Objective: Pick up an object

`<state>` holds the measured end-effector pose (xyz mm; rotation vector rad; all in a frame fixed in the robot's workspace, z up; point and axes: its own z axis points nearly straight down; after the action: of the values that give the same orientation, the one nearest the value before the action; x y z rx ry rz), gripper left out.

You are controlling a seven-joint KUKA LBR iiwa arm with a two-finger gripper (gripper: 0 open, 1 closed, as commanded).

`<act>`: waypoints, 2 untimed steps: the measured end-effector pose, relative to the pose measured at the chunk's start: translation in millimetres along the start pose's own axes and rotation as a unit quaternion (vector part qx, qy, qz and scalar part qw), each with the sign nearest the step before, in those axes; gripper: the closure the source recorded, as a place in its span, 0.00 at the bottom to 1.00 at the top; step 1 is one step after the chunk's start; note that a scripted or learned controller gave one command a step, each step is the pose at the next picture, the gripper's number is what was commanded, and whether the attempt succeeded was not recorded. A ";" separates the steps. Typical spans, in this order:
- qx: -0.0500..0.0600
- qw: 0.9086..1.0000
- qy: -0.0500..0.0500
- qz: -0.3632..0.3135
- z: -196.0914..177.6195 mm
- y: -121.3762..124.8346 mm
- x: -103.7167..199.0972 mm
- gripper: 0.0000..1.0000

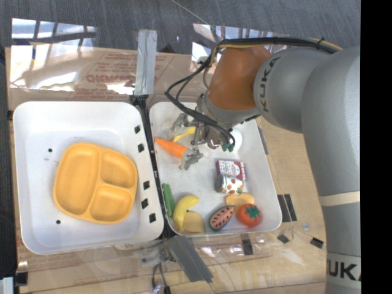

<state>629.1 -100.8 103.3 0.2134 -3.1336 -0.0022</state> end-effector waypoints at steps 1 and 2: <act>0.001 0.996 -0.002 0.085 9.9 4.4 -6.6 0.00; 0.001 0.980 -0.003 0.200 9.0 5.3 -19.3 0.00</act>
<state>647.4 -92.9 94.3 -0.4172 -3.1188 0.0001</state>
